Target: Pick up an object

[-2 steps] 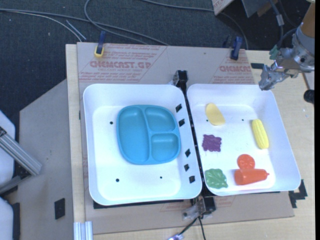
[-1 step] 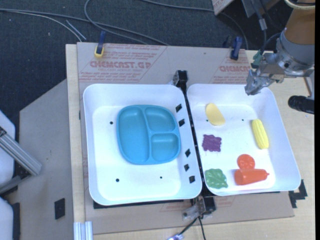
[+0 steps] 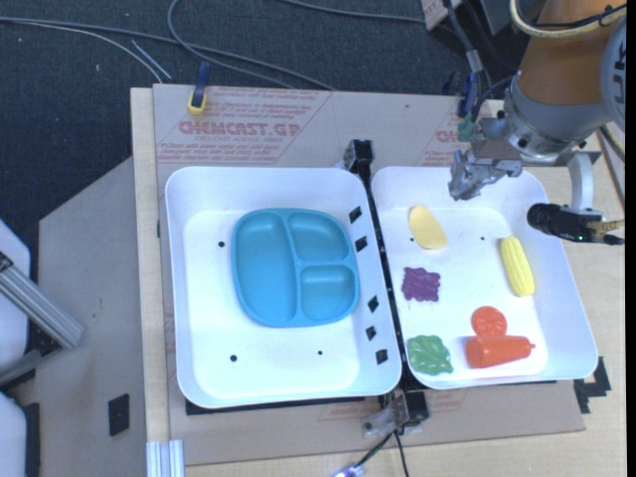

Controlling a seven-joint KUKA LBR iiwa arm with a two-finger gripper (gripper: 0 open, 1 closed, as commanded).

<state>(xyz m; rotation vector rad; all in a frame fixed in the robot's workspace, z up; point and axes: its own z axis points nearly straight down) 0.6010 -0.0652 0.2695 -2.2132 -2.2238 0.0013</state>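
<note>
In the right bin lie several toy foods: a pale yellow piece at the upper left, a yellow corn cob to the right, a purple grape cluster, a green leafy piece and a red-orange piece near the front. My gripper hangs over the bin's back edge, up and right of the pale yellow piece, with nothing seen between its fingers.
A blue divided plate rests in the left bin. A black divider with clips runs between the bins. Cardboard lies under both bins, and cables trail on the floor behind.
</note>
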